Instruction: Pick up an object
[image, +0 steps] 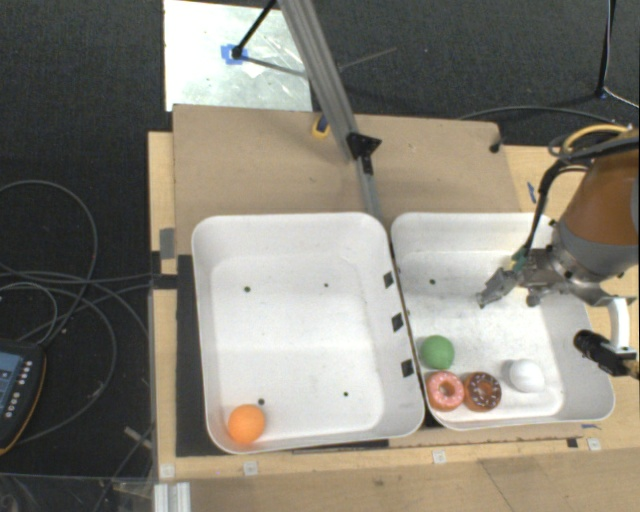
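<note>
The right bin (470, 240) holds a green ball (436, 351), a pink-iced donut (445, 390), a chocolate donut (483, 391) and a white ball (524, 376), all near its front wall. An orange ball (246, 423) lies in the front left corner of the left bin (290, 240). My gripper (492, 291) hangs over the middle of the right bin, pointing left, above and to the right of the green ball. I see nothing between its fingers.
A slanted metal pole (335, 85) crosses the bench behind the bins. The arm's orange band (605, 205) and cables stand over the right bin's right side. Black clips (398, 322) line the wall between the bins.
</note>
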